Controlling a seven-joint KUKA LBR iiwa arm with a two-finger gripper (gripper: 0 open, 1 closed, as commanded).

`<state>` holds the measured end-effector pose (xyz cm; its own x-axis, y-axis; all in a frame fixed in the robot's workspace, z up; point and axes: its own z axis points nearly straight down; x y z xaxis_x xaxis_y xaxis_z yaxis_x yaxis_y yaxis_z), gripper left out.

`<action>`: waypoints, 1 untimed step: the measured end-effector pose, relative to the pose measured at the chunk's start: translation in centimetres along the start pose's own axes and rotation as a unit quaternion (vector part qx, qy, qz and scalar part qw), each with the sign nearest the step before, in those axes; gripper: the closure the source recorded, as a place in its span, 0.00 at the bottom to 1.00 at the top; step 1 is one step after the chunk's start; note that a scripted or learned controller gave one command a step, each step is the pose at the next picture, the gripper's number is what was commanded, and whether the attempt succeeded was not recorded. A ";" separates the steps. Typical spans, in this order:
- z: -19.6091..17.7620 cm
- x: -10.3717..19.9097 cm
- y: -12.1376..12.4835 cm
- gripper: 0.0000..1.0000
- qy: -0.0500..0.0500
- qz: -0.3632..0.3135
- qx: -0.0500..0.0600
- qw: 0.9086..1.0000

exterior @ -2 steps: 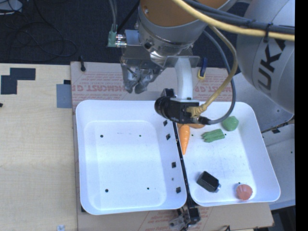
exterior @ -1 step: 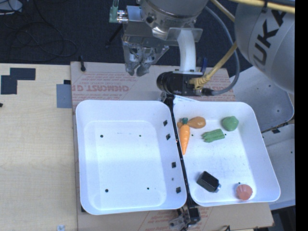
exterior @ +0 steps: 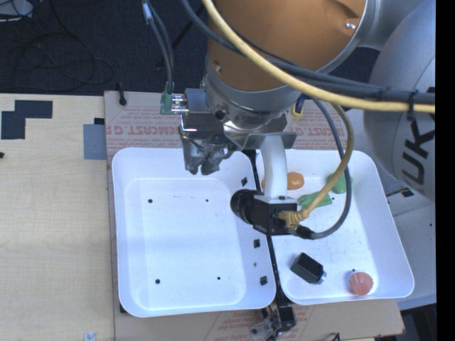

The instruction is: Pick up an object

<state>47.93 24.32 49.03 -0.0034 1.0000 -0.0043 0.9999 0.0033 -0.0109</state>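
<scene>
Light wood bench (exterior: 50, 226), pale grain, with dark rectangular patches near its left back edge (exterior: 28, 116). On it a brown cardboard sheet (exterior: 142, 130) with red printed lettering, lying flat under both bins; its edge shows behind them and along the front. Two shallow white bins sit on the cardboard side by side, touching along their inner rims: left bin (exterior: 128, 190), right bin (exterior: 391, 240). A thin black strip (exterior: 271, 261) runs along the seam between them. Dark floor with cables behind the bench (exterior: 64, 41)
</scene>
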 end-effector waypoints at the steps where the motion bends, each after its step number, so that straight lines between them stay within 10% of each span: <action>1: -5.0 0.1 3.4 1.00 0.002 0.002 -0.006 1.000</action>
<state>51.42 24.41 53.95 0.0000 1.0000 -0.0005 1.0000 0.0000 0.0009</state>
